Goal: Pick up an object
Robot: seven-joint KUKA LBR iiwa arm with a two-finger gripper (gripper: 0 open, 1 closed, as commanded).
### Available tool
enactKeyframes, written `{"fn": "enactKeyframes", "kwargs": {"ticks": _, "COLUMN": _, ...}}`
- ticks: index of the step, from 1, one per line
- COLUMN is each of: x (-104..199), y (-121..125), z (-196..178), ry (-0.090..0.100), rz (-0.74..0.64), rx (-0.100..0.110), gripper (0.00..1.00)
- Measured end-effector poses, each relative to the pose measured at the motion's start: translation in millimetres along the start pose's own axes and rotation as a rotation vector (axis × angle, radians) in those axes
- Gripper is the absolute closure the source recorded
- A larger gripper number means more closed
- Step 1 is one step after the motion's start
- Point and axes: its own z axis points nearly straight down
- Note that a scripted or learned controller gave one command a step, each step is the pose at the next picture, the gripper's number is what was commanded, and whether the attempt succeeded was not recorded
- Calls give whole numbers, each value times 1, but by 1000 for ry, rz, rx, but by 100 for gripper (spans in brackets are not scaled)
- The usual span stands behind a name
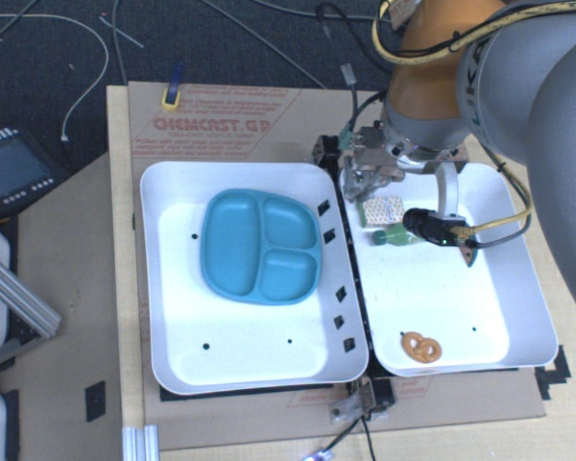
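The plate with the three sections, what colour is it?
The plate is light blue all over, seen clearly in the camera view, lying in the left bin.

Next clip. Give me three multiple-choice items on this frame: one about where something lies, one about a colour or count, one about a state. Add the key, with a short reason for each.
1. Where does the pretzel lie?
A. Right bin, near corner
B. Left bin, on the plate
C. On the cardboard

2. What colour is the plate?
A. Red
B. Blue
C. Yellow

3. How does the plate sit?
A. Flat in the left bin
B. Leaning on the bin wall
C. Lifted by the arm

Key: 1 A, it lies near the right bin's front rim. 2 B, it is light blue. 3 A, its three compartments face up in the left bin.
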Motion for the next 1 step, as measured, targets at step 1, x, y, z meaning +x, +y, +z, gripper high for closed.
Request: {"fn": "enactKeyframes", "kwargs": {"ticks": 1, "x": 52, "y": 4, "z": 9, "ry": -1, "rz": 1, "rx": 0, "gripper": 100}}
